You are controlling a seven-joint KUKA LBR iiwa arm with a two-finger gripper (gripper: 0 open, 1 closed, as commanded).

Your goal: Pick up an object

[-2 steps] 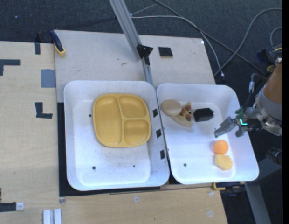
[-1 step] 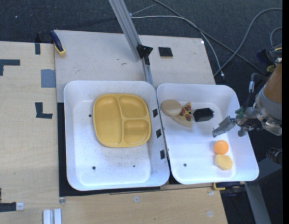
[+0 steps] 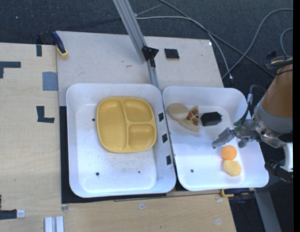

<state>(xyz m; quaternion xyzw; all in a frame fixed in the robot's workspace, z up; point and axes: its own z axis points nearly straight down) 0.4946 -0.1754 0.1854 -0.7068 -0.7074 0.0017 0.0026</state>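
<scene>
The right bin holds several small objects. An orange ball and a pale yellow lump lie near its front right. A black block, a pizza-slice toy and a tan oval piece lie at its back. My gripper hovers at the bin's right side, just behind and above the orange ball. It is open, its grey fingers are spread, and nothing is between them.
The left bin carries a yellow divided plate. A metal pole rises from a clamp behind the bins. Cables run across the dark floor at the back right.
</scene>
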